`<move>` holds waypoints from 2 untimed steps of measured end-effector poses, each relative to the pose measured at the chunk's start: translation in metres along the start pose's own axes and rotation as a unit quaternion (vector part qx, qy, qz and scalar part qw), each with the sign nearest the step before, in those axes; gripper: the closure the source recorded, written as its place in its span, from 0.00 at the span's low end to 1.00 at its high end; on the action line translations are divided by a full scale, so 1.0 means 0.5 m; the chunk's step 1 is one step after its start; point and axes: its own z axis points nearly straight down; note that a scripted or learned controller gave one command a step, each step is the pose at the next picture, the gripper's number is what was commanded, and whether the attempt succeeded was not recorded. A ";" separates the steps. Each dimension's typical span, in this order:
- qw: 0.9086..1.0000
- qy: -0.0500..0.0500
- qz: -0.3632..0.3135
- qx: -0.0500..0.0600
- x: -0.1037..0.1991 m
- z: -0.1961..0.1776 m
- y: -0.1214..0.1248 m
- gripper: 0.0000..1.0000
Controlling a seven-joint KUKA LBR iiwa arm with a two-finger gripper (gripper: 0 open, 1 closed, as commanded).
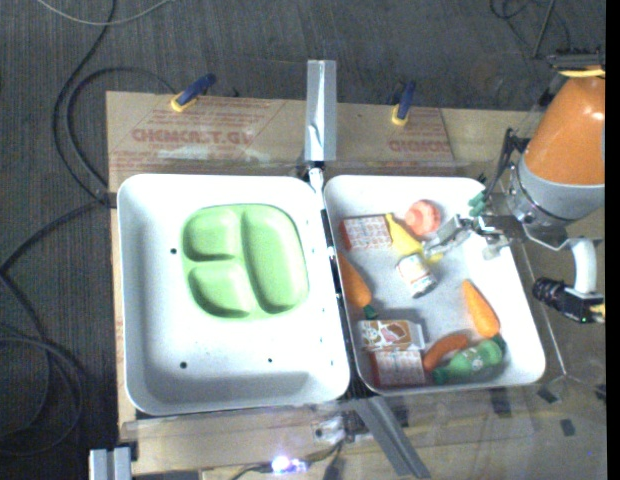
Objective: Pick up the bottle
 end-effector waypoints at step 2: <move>1.000 -0.002 0.010 -0.006 0.032 0.277 0.069 0.00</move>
